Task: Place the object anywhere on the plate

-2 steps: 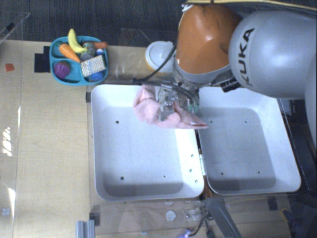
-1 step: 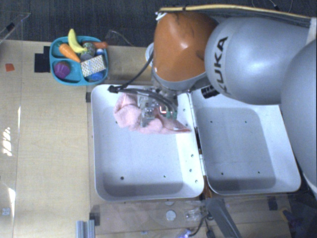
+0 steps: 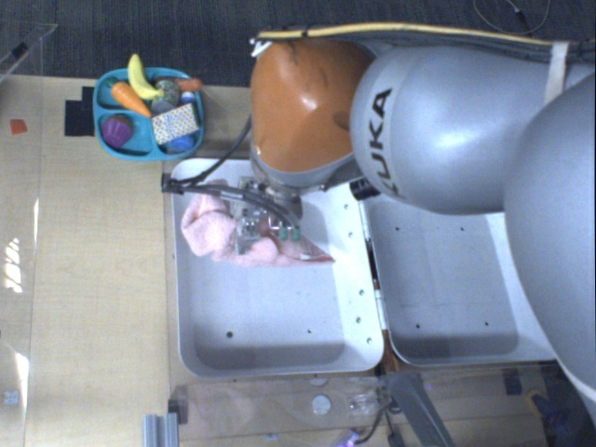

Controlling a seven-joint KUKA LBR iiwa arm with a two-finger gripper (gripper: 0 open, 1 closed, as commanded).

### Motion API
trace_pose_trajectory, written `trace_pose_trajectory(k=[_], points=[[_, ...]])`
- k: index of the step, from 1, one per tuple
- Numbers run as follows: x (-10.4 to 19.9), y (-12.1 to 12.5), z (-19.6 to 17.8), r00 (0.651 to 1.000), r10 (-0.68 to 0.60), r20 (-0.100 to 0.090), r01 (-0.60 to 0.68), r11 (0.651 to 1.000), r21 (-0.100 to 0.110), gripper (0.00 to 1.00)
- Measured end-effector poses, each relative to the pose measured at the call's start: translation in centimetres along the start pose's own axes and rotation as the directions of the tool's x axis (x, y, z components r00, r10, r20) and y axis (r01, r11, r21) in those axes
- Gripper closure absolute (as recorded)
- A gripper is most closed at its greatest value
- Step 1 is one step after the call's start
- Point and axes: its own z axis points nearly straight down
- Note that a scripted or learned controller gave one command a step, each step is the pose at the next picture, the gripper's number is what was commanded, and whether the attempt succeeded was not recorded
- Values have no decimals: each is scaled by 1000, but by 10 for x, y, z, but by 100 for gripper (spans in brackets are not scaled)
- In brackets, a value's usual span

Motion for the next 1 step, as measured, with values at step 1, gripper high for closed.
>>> trace_pose_trajectory(k=[1], points=[[0,0,0,1000,0,1,0,1000,0,0]])
